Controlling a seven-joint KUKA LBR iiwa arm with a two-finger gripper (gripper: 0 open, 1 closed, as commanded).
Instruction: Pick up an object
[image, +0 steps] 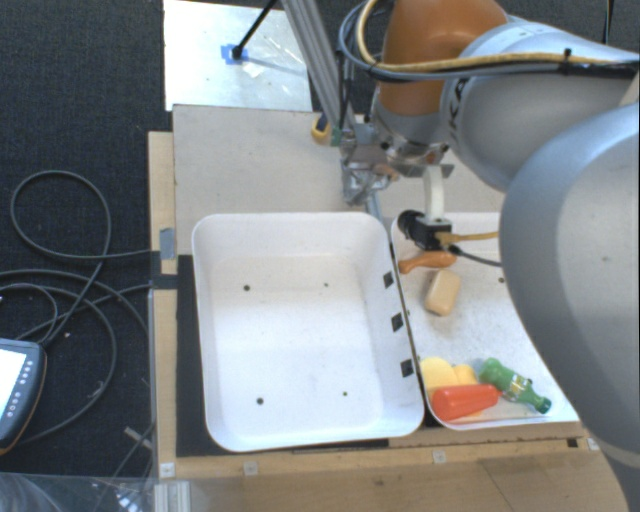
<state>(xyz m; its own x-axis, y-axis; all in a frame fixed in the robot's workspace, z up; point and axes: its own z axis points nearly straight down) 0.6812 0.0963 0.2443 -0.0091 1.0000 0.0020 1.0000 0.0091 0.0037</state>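
My gripper (362, 188) hangs over the far rim where the two bins meet, just beyond the back corner of the left white bin (215, 330). Nothing shows in its grasp. In the right white bin (500, 325) an orange carrot-like piece (426, 262) lies nearest the gripper, with a beige block (443, 292) just in front of it. At that bin's near end sit a yellow piece (446, 374), a red-orange pepper-like piece (464, 402) and a small green bottle (514, 387). The arm's grey body covers much of the right bin.
The dividing wall (398, 320) between the bins carries black clips. Loose black cables (70, 290) and a handheld screen (15, 385) lie on the dark floor to the left. A metal post (312, 55) rises behind the bench.
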